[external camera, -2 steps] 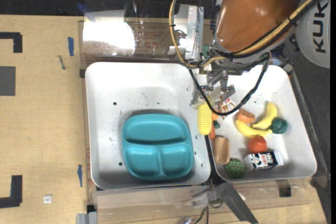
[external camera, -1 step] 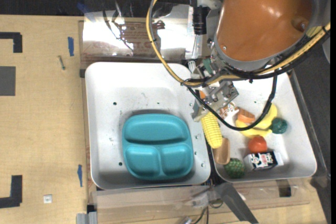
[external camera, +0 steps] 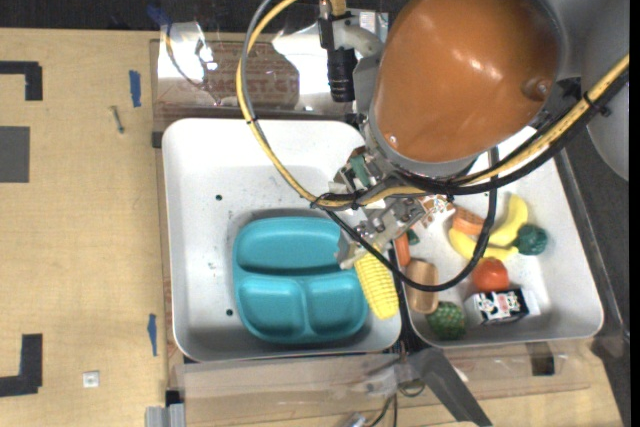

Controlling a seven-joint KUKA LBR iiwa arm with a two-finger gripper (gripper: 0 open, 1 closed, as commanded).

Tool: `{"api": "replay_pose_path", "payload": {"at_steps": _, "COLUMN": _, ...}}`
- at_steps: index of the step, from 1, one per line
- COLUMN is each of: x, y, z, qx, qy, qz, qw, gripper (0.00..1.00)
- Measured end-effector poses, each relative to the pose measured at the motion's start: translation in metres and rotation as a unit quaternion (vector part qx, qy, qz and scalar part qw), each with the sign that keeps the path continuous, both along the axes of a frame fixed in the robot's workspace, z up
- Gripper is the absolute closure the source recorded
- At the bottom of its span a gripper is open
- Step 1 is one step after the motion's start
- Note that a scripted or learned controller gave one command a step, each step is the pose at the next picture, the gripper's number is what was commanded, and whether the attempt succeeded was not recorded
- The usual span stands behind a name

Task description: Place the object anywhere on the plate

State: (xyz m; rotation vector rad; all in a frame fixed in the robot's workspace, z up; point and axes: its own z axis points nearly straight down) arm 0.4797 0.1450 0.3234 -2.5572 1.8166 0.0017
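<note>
One teal plate (external camera: 297, 290) sits in the left of two bins (external camera: 190, 215), one corn cob (external camera: 377, 285) at its right edge below the gripper (external camera: 372, 227), whose grip I can't tell

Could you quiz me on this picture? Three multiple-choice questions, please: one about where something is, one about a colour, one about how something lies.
1. Where is the plate?
A. left bin
B. right bin
C. on the wooden bench

2. What colour is the plate?
A. red
B. teal
C. black

3. How does the toy corn cob lie?
A. on its side at the plate's right edge
B. standing upright in the right bin
C. outside both bins

Answers: 1 A, the plate sits inside the left bin. 2 B, its three compartments are teal. 3 A, the yellow cob lies flat against the plate's right rim.
</note>
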Motion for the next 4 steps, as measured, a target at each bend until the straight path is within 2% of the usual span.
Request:
{"api": "replay_pose_path", "payload": {"at_steps": 1, "x": 0.001, "y": 0.081, "z": -0.087, "qx": -0.0004, "qy": 0.004, "qz": 0.088, "qw": 0.9961, "gripper": 1.00}}
{"api": "replay_pose_path", "payload": {"at_steps": 2, "x": 0.000, "y": 0.081, "z": -0.001, "qx": 0.0007, "qy": -0.003, "qz": 0.242, "qw": 0.9703, "gripper": 1.00}}
{"api": "replay_pose_path", "payload": {"at_steps": 3, "x": 0.012, "y": 0.081, "z": 0.108, "qx": 0.0000, "qy": -0.004, "qz": 0.418, "qw": 0.9083, "gripper": 1.00}}
{"api": "replay_pose_path", "payload": {"at_steps": 4, "x": 0.029, "y": 0.080, "z": 0.020, "qx": 0.0003, "qy": 0.002, "qz": 0.483, "qw": 0.8757, "gripper": 1.00}}
